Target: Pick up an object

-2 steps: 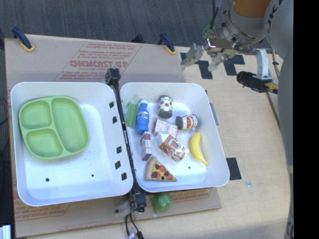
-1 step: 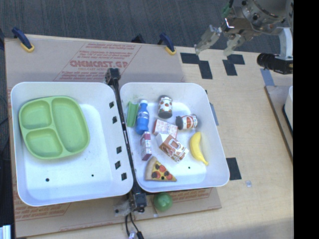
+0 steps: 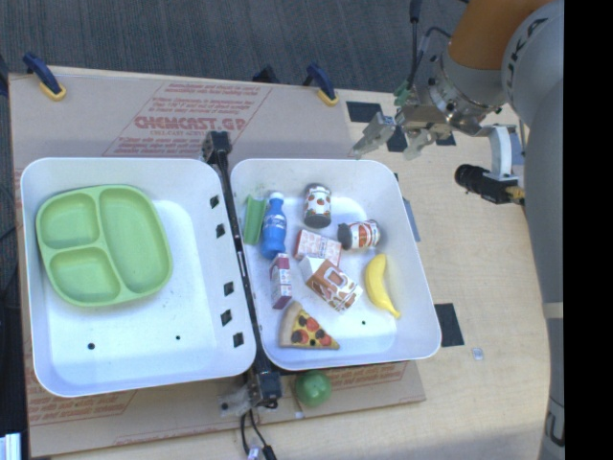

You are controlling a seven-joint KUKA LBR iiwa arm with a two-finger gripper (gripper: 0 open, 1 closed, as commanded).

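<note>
In the camera view, two white bins are seen side by side on a cardboard sheet. The right bin (image 3: 414,286) is taken here as the landmark. Inside it several small objects are gathered: a blue bottle (image 3: 274,224) and a green item (image 3: 253,218) near its left wall, a dark jar (image 3: 317,205) toward its far side, a small can (image 3: 361,235) lying on its side near the middle, a banana (image 3: 380,284) by its right wall, a pizza slice (image 3: 306,330) at its near edge, and some small cartons (image 3: 323,266) in the centre. To its left, the left bin (image 3: 144,353) holds a green divided plate (image 3: 102,244). Just outside its near edge, a green ball (image 3: 312,387) lies on the cardboard.

The gripper (image 3: 380,137) is seen above and just beyond the far right corner of the right bin, with its fingers spread apart and nothing between them. No object is touched.

The task is judged to be at its beginning: nothing is picked yet. A target must be chosen, the gripper lowered into the bin, closed, and lifted.
</note>
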